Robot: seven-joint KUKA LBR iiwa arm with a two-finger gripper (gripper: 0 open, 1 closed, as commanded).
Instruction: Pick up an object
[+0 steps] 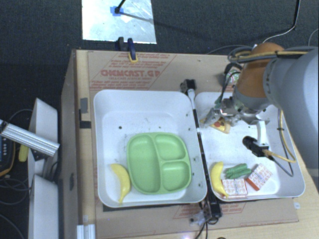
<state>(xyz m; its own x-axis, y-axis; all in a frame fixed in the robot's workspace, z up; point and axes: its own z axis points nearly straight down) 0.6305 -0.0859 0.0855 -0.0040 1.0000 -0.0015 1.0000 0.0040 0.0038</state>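
I see my gripper (218, 117) low in the right bin (291, 180), touching a small yellow-red object (221, 127); whether its fingers clasp it, I cannot tell. A green tray (158, 162) fills the left bin (144, 101).

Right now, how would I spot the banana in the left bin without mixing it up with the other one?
Find the left bin, which holds the green divided plate. The banana lies beside the plate's lower-left edge. The other banana sits in the right bin, beside packets.
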